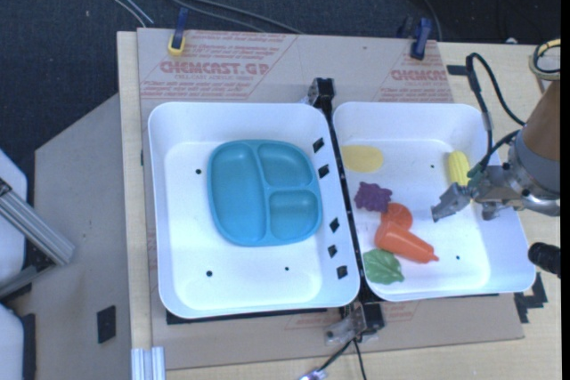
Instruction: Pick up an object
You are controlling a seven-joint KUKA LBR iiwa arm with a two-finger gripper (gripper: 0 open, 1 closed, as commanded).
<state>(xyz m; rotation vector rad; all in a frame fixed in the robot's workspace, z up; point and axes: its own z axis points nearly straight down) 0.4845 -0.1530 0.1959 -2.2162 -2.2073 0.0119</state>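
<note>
The hand [456, 202] hangs over the right bin [419, 113], beside the corn cob [458, 166]; whether it is wide or narrow cannot be told. Near it lie a carrot [405, 243], purple grapes [372, 195], a yellow piece [362, 158] and a green leaf [383, 265]. A blue tray [264, 191] sits in the left bin [178, 218].

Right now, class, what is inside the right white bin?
The right bin holds a yellow piece, corn cob, purple grapes, orange carrot and green leaf. The gripper covers some floor.
</note>
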